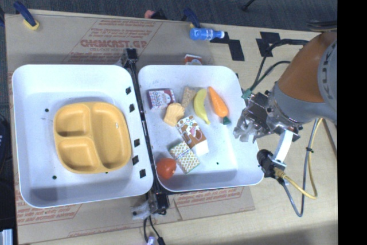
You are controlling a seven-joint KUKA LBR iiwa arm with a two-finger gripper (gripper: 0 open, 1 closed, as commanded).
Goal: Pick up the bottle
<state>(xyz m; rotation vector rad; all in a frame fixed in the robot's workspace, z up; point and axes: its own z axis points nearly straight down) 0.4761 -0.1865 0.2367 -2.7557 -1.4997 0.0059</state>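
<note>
A small blue bottle lies on its side on the cardboard bench top, just beyond the far rim of the right bin. My gripper hangs over the right rim of that bin, well to the right of and nearer than the bottle. Nothing shows between its metal tips. The grey arm with its orange band comes in from the right.
The right bin holds a carrot, a banana, a maroon box, a small carton, a patterned box and a tomato. The left bin holds a yellow divided plate. Cables trail by the gripper.
</note>
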